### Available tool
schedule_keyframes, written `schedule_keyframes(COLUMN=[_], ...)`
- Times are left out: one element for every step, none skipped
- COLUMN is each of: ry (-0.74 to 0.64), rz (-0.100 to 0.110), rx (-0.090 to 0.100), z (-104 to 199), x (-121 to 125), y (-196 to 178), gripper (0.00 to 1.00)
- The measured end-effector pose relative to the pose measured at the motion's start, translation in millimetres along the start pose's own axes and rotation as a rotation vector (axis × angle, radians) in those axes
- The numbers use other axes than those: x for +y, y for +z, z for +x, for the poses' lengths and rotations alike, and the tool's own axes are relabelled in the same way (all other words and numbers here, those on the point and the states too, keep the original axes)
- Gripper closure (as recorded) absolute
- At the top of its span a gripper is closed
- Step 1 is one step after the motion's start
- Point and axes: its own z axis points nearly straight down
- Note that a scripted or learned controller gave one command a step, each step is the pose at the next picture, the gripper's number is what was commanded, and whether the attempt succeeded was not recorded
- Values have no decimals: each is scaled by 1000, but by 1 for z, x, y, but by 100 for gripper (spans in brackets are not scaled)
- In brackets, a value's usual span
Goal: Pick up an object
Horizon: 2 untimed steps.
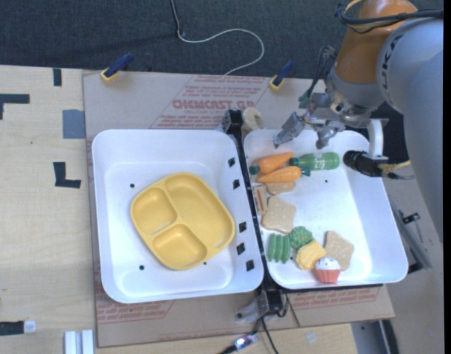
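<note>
Yellow tray (182, 220), orange carrots (278, 168), green bottle (318, 162), white bins (107, 198).

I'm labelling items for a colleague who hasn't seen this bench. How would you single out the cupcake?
Look in the right-hand white bin, at its near edge. The cupcake sits there beside a toast slice, the only item with a pink base and white top.

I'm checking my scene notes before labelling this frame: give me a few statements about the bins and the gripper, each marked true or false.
1. The yellow divided plastic plate lies in the left white bin. True.
2. The green toy bottle lies in the left bin. False: it lies in the right white bin.
3. The gripper hangs open above the right bin's far end. True.
4. The gripper holds an orange toy carrot. False: the carrot lies in the bin.
</note>
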Motion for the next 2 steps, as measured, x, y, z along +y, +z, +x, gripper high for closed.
schedule_keyframes(ry=[-3, -3], rz=[-12, -6], rx=[-1, -1], z=[0, 2], x=[2, -8], y=[-7, 44], gripper=[0, 0])
